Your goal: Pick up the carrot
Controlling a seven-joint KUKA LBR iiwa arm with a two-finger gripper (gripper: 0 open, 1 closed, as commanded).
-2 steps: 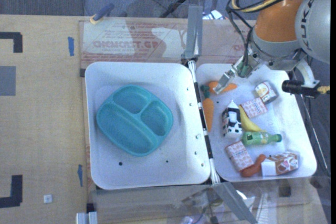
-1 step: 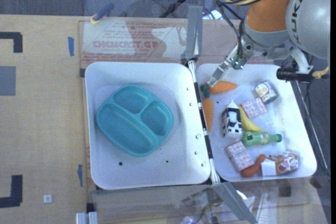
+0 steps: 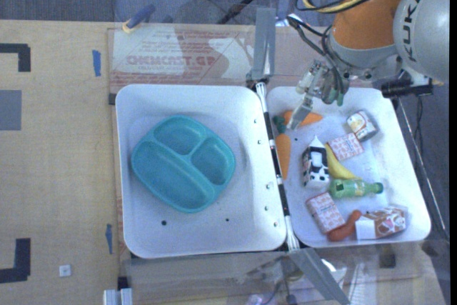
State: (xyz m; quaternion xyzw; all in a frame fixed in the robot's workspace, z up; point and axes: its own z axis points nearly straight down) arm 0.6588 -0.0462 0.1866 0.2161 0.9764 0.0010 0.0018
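The carrot (image 3: 283, 154) is a long orange piece lying along the left wall of the right bin (image 3: 413, 175), with a green tip at its far end. A second orange piece (image 3: 308, 119) lies just right of that tip. My gripper (image 3: 303, 109) hangs over the bin's far left corner, angled down and left. Its lower end sits right above the second orange piece and close to the carrot's green tip. Nothing visibly hangs from the gripper.
The right bin also holds a cow-print carton (image 3: 315, 165), a banana (image 3: 340, 168), a green bottle (image 3: 355, 188), red-and-white boxes (image 3: 345, 146), a small box (image 3: 361, 124) and a red sausage-like item (image 3: 345, 227). The left bin (image 3: 136, 221) holds a teal divided plate (image 3: 183, 162).
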